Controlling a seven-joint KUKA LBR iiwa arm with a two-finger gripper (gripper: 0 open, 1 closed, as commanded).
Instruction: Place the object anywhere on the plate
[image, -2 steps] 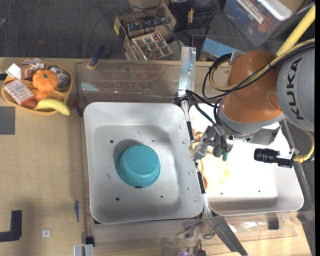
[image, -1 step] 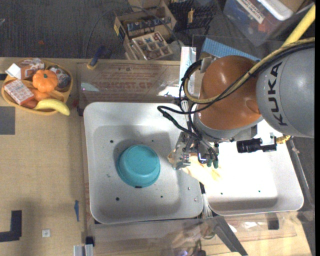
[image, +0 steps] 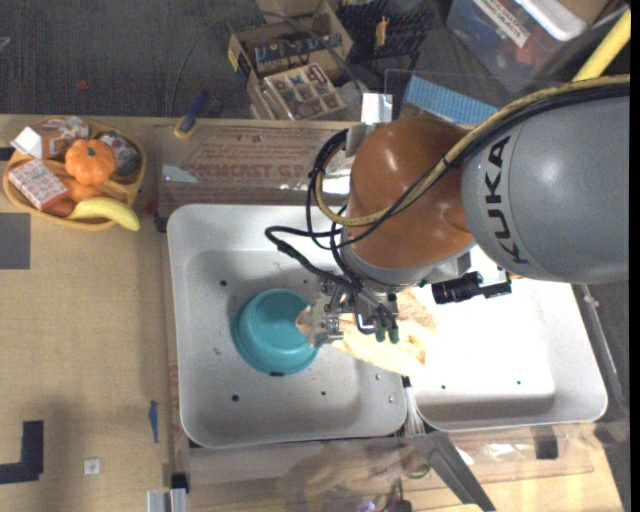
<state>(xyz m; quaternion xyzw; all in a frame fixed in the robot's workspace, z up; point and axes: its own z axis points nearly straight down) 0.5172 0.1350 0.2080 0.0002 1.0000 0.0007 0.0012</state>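
Teal plate (image: 274, 332) in left bin (image: 200, 400), centre-left of frame, rim up. Gripper (image: 352, 318) just right of plate, hung under orange-banded wrist (image: 405, 200) at frame centre. Pale yellowish flat object (image: 385, 350) under and lower right of fingers, straddling ridge between left bin and right bin (image: 560, 390). Long axis roughly upper left to lower right, near end pointing toward plate. Finger spread and grip: cannot tell, cables and wrist in way. Judged: short carry leftward to plate, if object actually held.

Pale wooden bench (image: 80, 340) under even light, dark floor (image: 100, 60) beyond, cluttered with cardboard boxes (image: 290, 65).
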